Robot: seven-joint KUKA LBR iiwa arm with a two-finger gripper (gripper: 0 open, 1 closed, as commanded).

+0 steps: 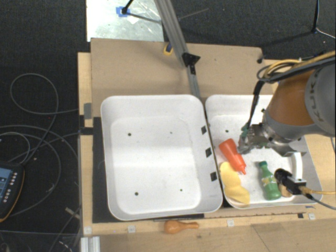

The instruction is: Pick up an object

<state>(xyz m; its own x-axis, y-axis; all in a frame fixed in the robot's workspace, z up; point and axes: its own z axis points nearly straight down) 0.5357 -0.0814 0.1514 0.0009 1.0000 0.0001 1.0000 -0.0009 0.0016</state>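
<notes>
Three objects crowd the right bin (pixel 231 106) front-left corner: orange bottle (pixel 232 155), yellow piece (pixel 234 184), green bottle (pixel 269 180). Gripper (pixel 247 139) at the orange bottle's upper end, grasp unclear. Best to straddle its body, clear of the yellow piece, before closing.

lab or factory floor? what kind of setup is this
Looks like a robotics lab bin-picking rig, not a production line. The arm reaches over two white bins on a bench holding toy-like items such as a green bottle, with loose cables on the carpet and a handheld pendant.
</notes>
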